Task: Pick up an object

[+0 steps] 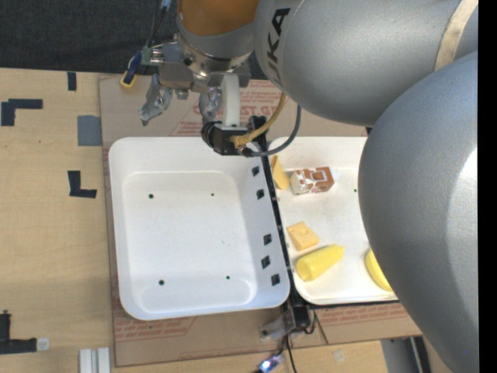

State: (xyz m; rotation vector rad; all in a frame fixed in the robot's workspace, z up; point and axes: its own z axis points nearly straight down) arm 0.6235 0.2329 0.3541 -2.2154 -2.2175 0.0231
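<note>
I see the gripper (180, 103) above the far rim of the left bin (124, 208), over the brown cardboard (140, 103) the bins sit on. Two metal fingers splayed apart, nothing between them. Orange band and grey matte arm (373, 45) bulk just right of it.

Left bin: smooth white plastic, rounded corners, shallow, four small dark dots on its floor.

Right bin (342, 216), touching the left bin's right wall, holds the objects: brown-and-white box (312, 179) near the far end, pale yellow wedge (279, 173) just left of it by the divider, yellow cube (303, 235) mid-bin, yellow corn-like piece (320, 262) nearer, another yellow item (377, 270) part hidden under the arm.

Bench is tan wood (46, 231) with dark tape marks left of the left bin.
</note>
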